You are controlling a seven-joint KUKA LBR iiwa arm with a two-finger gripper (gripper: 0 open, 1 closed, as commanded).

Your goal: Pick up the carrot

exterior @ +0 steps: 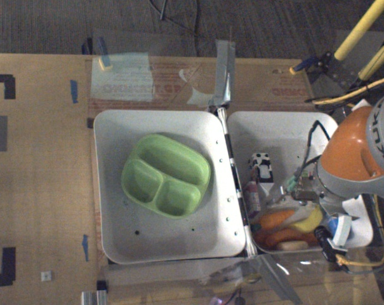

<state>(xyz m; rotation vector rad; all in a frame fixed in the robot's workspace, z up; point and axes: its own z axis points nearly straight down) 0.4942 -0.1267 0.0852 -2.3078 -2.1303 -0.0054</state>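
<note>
One carrot [277,218] half-hidden under the arm [353,157] in the right bin [268,132]; fingers' spread indiscernible.

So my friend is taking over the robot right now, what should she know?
Pincer: low in the right white bin, beside the toys; its grip is hidden.
Long orange carrot: lying in that bin's near corner beside a yellow banana-shaped toy, not lifted.
Green divided plate: in the left white bin.
Done: arm has reached in.
Left: grab the carrot and lift it.
</note>
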